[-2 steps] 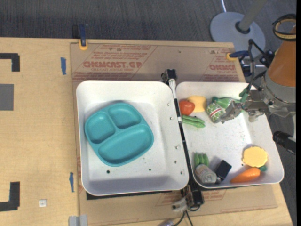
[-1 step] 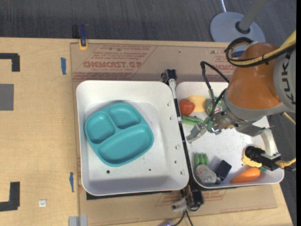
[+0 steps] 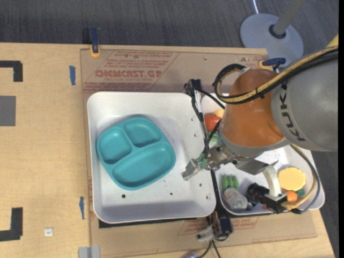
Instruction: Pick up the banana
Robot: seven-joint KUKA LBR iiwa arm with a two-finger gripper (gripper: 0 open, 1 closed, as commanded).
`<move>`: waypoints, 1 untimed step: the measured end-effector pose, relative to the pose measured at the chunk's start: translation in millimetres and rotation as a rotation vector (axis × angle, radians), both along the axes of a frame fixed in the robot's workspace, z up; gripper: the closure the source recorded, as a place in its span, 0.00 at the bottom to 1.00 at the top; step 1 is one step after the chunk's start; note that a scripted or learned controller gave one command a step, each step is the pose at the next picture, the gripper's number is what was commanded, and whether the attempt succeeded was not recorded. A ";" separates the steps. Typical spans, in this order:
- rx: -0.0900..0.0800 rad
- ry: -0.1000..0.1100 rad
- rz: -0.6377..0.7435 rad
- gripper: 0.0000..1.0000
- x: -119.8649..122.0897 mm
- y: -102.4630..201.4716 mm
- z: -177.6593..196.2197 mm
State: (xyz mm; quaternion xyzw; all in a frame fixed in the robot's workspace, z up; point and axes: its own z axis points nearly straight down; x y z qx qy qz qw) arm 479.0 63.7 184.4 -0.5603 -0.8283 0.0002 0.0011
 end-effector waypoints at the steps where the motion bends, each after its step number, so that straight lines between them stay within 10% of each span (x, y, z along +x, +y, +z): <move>1: -0.001 -0.002 0.301 0.00 0.9 73.8 -97.0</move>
